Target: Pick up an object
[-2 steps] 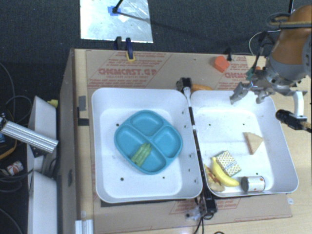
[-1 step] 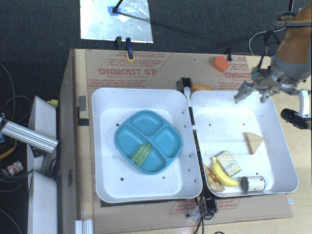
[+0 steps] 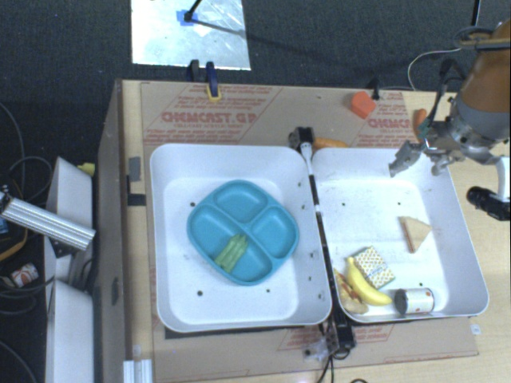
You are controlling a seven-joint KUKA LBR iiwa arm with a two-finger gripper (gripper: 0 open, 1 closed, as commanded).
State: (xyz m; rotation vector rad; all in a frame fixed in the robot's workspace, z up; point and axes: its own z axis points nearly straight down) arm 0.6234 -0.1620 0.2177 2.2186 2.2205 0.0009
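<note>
Approach step: claw spread, nothing in it, above the right bin; next, drop onto the wedge.

Dark carpet floor surrounds a cardboard-topped bench; a shiny sheet lies beyond.

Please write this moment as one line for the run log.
stage: approach | gripper: open, holds nothing, above back right corner of right bin | right bin: banana, sandwich piece | left bin: blue plate
</note>
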